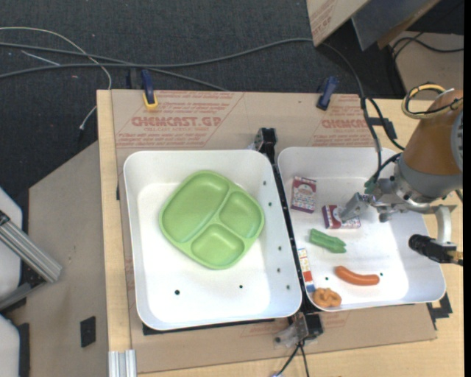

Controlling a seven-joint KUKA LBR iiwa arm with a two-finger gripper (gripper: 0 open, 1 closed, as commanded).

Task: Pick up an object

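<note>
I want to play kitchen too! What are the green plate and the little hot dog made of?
The green plate looks like smooth moulded plastic: one even colour, soft sheen, rounded walls between its three sections. The hot dog is probably toy plastic or rubber, since it is glossy and evenly orange-red, though it is too small to be sure.

Cardboard-covered tabletop (pixel 110 221) on dark carpet (pixel 59 81), its sheet fastened by two blue clamps (pixel 149 92) along the far edge. Grey cables (pixel 55 48) trail across the carpet; a cardboard box (pixel 331 18) sits at upper right.
</note>
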